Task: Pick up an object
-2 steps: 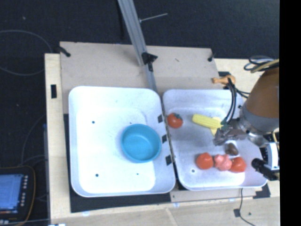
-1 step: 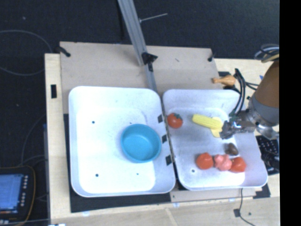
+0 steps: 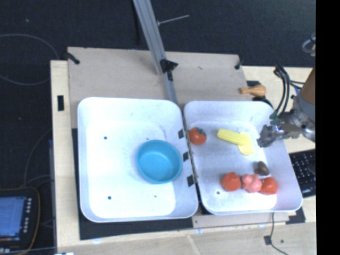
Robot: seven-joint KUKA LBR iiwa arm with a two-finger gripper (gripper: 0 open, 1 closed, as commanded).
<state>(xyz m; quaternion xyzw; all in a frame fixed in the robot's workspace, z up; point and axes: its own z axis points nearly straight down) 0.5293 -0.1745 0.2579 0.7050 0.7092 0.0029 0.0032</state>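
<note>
Round glossy blue bowl in smooth left bin; jaws' state unclear.

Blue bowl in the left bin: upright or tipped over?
Upright. The blue bowl shows its round open mouth and inner floor to the overhead camera, with its rim level.

Left bin holds a bowl near its right wall. Right bin holds a tomato beside that shared wall, corn further right, four small items along its near edge.
</note>
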